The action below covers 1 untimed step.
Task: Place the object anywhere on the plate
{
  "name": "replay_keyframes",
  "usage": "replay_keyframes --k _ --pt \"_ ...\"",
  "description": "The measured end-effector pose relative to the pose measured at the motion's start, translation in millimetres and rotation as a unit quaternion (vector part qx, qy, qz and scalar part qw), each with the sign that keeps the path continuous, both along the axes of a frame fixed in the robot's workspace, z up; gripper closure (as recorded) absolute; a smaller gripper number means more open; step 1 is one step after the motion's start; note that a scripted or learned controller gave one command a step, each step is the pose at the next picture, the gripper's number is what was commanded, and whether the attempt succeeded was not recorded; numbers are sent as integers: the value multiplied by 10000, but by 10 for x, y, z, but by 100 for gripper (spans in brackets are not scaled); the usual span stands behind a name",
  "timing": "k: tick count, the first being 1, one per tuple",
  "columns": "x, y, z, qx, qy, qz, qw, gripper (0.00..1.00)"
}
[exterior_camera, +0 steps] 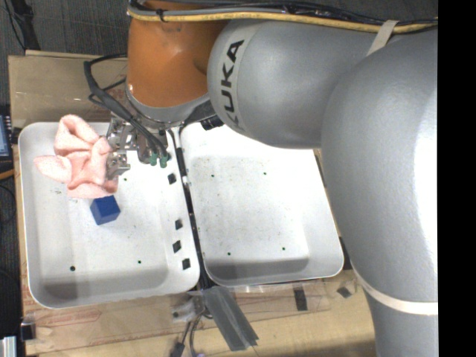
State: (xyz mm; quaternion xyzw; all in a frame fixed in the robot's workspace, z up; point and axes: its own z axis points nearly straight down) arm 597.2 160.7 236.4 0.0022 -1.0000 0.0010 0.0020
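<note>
The left bin (44,274) holds a crumpled pink cloth (78,158) in its far corner and a small blue cube (105,210) just in front of the cloth, touching its near edge. The gripper (119,151) hangs over the cloth's right side; whether it is open or grips anything, I cannot tell. The right bin (312,262) sits beside the left bin

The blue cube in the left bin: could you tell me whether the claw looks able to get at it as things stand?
Probably yes. The blue cube sits uncovered on the left bin floor, just clear of the pink cloth, and the claw hangs close above it.
</note>
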Motion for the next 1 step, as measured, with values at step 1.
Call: replay_keyframes --k 1 --pt "3 -3 4 0 -5 -1 10000 0"
